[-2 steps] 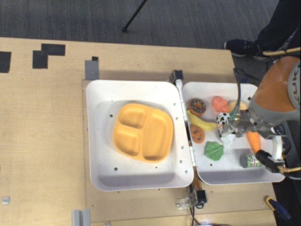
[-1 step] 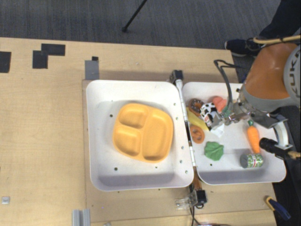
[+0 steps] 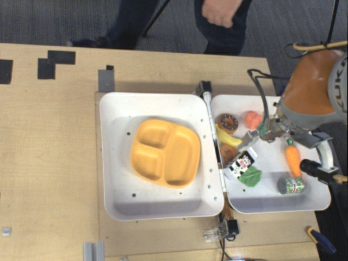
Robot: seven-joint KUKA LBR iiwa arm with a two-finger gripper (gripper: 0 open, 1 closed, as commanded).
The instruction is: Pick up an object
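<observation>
Bench (image 3: 49, 145) tan wood | floor (image 3: 65, 15) grey carpet | gripper (image 3: 251, 139) over right bin (image 3: 272, 200), openness unclear

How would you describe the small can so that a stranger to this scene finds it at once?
Start at the right bin, one of two white bins. Look to its near right corner, just below the carrot. There lies the can, the one metal cylinder, tipped on its side with a green label.

Legible text: part of large dark lettering, seemingly "KU", on the grey robot arm casing (image 3: 338, 86) at three o'clock. Markings on small black-and-white printed card (image 3: 241, 163) and green-labelled can (image 3: 292, 186): too small to read.
</observation>
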